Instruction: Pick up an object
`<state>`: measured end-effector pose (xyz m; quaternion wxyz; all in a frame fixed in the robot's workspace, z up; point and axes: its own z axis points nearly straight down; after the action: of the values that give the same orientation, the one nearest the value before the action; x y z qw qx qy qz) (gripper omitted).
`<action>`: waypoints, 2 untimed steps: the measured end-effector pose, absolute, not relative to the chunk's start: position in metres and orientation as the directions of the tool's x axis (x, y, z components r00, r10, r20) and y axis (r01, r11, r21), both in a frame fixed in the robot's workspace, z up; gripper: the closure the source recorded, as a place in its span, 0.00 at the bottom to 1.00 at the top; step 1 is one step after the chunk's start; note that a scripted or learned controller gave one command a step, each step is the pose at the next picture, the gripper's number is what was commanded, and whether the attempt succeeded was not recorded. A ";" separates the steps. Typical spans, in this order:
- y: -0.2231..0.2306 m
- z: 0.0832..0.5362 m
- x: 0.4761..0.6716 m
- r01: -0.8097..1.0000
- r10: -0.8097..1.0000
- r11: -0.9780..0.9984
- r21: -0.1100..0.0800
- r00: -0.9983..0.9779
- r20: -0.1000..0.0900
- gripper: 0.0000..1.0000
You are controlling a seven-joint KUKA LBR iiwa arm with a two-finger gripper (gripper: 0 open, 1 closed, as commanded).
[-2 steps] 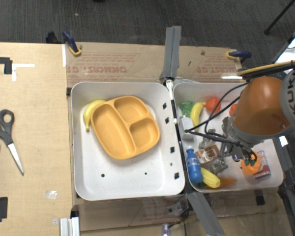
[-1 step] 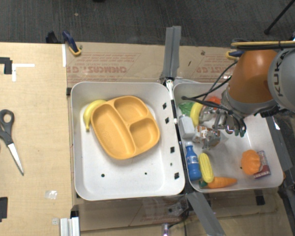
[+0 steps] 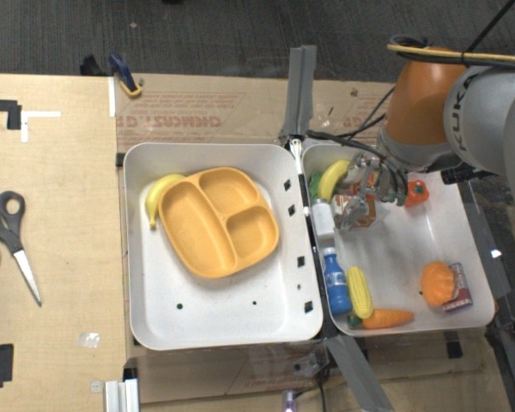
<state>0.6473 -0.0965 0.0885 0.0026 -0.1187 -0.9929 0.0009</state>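
Two shallow white plastic bins sit side by side on a bench of pale wood and brown cardboard. The left bin (image 3: 154, 316) has smooth, glossy walls and rounded corners; in it lies an orange-yellow divided plate (image 3: 216, 221), matte plastic with three curved compartments, and a yellow banana (image 3: 159, 194) lies against the plate's far-left rim, partly tucked under it.

The right bin (image 3: 395, 256) holds a scatter of small toy-like objects. Along its left wall lie a second banana, yellow-green (image 3: 332, 178), at the far end, then a white cylindrical object (image 3: 323, 220), a blue bottle (image 3: 334, 281) with a label, and a knobbly yellow corn cob (image 3: 359, 292). A smooth, tapered orange carrot (image 3: 386, 318) lies along the near wall. At the near right sit a round orange fruit (image 3: 436, 283) and a small red-and-white packet (image 3: 460, 287) touching it. A small red-orange piece (image 3: 416, 193) lies at the far right, just beside the wrist.

The gripper (image 3: 360, 204), of bare metal with cables, hangs low in the far part of the right bin, near the yellow-green banana. Whether its fingers are spread or closed cannot be told from this angle, and nothing is clearly seen between them.

On the wood to the left lie grey-handled scissors (image 3: 13, 239).
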 end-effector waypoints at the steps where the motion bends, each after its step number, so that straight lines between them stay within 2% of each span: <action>1: -0.098 0.088 0.608 0.347 0.347 0.938 -0.001 -0.938 0.003 0.00; 2: -0.099 0.088 0.557 0.473 0.473 0.881 -0.002 -0.881 0.004 0.00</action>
<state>0.5571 -0.0985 0.0881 0.0024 -0.2439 -0.9698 0.0003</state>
